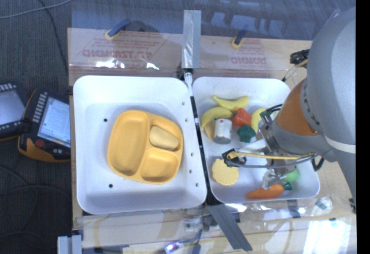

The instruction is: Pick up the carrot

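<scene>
1. Bench layout: two shallow white bins sit side by side. The left bin (pixel 87 131) holds a yellow divided tray (pixel 144 146). The right bin (pixel 260 86) holds the toy food.
2. Task item: the carrot (pixel 265 192) lies near the front edge of the right bin, toward its right corner, lengthwise along the front wall, orange with a green end just beside it.
3. Neighbouring items: a pale yellow round piece (pixel 225 173) lies left of the carrot, apart from it. Further back are a banana (pixel 222 109), a small white can (pixel 222 129), a red piece (pixel 241 117) and a dark green piece (pixel 246 133), all well clear of the carrot.
4. Arm: the grey arm (pixel 335 73) with its orange band reaches in from the right and stands over the right half of the right bin.
5. Gripper (pixel 272 179): it sits directly above the carrot, close to it. The pincer's spread cannot be told; wrist and cables cover it. Nothing is seen held.
6. Step in hand, as judged: approach and alignment over the carrot; the grasp is not yet made.
7. Next move, as judged: a straight descent, fingers across the carrot's narrow width, closing without striking the front wall. The green end possibly crowds one finger.
</scene>
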